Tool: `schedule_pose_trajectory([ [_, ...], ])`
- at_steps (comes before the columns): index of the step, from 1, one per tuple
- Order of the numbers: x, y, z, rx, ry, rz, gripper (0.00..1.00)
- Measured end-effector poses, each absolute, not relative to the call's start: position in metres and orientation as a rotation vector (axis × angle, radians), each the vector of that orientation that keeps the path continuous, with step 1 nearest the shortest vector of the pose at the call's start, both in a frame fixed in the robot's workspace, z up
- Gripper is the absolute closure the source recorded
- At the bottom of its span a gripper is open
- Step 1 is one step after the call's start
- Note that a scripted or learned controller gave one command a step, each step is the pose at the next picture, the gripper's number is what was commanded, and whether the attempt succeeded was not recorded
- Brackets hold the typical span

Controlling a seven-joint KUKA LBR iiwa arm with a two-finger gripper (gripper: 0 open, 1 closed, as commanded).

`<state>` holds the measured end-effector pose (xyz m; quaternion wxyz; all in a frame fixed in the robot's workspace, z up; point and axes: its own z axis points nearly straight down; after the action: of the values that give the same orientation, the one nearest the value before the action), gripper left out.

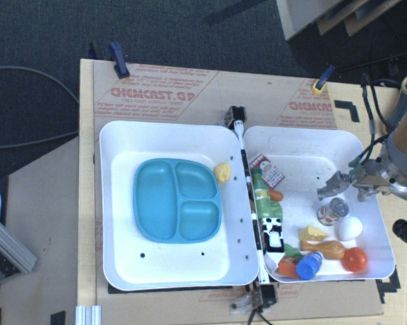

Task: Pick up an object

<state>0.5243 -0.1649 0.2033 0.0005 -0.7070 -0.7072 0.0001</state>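
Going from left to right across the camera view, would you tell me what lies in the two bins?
Blue divided plate → small yellow piece → green bottle → blue cap → small can → white egg, with the gripper above the can.

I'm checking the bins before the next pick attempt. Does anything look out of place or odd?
One thing: a small yellow item lies alone in the left bin, off the top right corner of the blue divided tray, while the other small items are piled in the right bin. The gripper is above that pile.
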Motion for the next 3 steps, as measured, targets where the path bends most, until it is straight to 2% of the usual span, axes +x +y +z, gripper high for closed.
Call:
schedule_pose_trajectory([
  [1, 0.508, -0.173, 0.113, -2.223, -2.223, -0.001, 0.00],
  [2, 0.479, -0.147, 0.094, -2.221, -2.219, 0.001, 0.00],
  [3, 0.587, -0.180, 0.085, -2.221, -2.224, 0.000, 0.00],
])
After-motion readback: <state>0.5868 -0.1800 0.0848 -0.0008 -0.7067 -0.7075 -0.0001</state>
